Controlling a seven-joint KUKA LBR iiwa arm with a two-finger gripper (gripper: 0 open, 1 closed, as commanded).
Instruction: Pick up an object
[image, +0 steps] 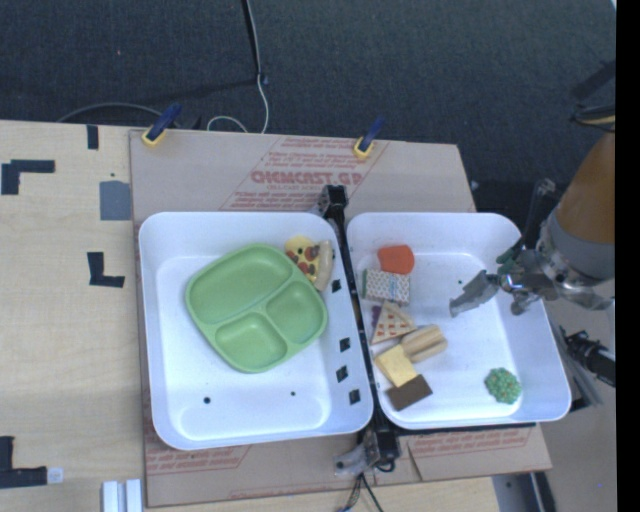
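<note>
The right bin (470, 232) holds several toy foods: an orange piece (396, 259), a patterned block (387, 287), a pizza wedge (391, 322), a tan roll (424, 343), a yellow block (396, 365), a brown block (409, 391) and a green broccoli (503, 385). My gripper (494, 297) hangs over the right side of this bin, right of the patterned block and above the broccoli. Its fingers (468, 299) are spread open with nothing between them.
The left bin (170, 400) holds a green divided plate (256, 307) and a small pizza toy (310, 258) by the divider. Black clips (345, 345) run along the seam between the bins. Bare white floor lies in the right bin's centre-right.
</note>
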